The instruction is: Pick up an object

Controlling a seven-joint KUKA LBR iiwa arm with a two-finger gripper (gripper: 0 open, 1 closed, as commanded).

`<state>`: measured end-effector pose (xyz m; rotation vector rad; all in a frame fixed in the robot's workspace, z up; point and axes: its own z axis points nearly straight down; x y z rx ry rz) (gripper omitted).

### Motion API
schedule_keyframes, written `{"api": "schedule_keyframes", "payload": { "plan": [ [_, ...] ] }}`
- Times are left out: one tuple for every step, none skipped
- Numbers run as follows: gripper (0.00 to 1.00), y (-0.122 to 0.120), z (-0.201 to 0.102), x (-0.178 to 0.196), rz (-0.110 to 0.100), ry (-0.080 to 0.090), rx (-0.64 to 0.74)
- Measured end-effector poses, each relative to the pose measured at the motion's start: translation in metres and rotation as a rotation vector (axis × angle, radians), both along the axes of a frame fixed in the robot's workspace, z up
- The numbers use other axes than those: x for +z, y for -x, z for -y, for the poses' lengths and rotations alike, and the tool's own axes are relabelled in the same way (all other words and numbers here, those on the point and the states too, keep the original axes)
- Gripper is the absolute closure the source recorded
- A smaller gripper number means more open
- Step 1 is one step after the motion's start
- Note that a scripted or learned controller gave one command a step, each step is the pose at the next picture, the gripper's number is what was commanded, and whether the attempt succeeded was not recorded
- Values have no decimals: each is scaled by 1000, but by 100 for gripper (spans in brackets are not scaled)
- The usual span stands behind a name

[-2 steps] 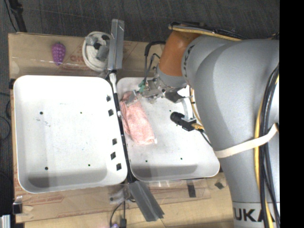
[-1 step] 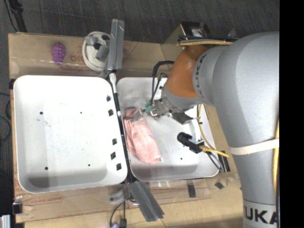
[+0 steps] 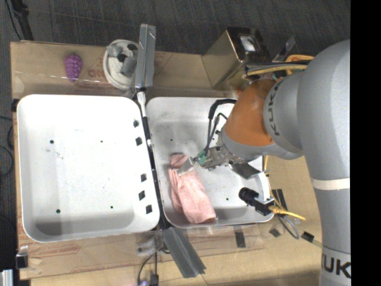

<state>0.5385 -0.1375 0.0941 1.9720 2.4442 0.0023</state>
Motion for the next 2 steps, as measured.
{"api": "schedule_keyframes", "payload": {
  "plan": [
    [0, -50, -41, -1, 0, 1, 60],
    [0, -24, -32, -1, -1, 0, 100]
  ]
}}
